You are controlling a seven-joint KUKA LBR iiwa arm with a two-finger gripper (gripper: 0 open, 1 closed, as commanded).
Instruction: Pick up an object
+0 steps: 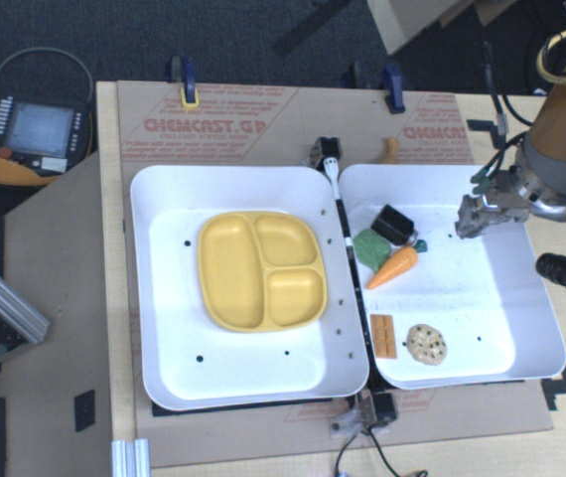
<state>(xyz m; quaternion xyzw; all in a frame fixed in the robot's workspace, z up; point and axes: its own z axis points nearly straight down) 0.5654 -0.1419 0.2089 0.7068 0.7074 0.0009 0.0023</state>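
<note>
From the overhead camera I have the gripper hanging over the upper right part of the right bin, with the grey arm and its orange band coming in behind it from the right edge. I take the carrot as my landmark, since it looks the easiest thing to grab. It lies in the left half of the right bin, to the left of the gripper and a little nearer the front of the bench, with bare white floor between the two. Its long axis runs on a slant, the thin tip down toward the wall shared with the left bin and the fat green-topped end up toward the gripper's side. Touching the carrot on its upper left is a green piece, and just above that sits a black block. Well below the carrot, toward the front wall, lie a round cookie and, beside it, an orange cracker. The yellow divided plate sits far off in the left bin. The tool end is too small and cluttered for me to judge its closure; nothing is visibly carried. I judge the coming move must go leftward and slightly forward, closing across the carrot's slant.
</note>
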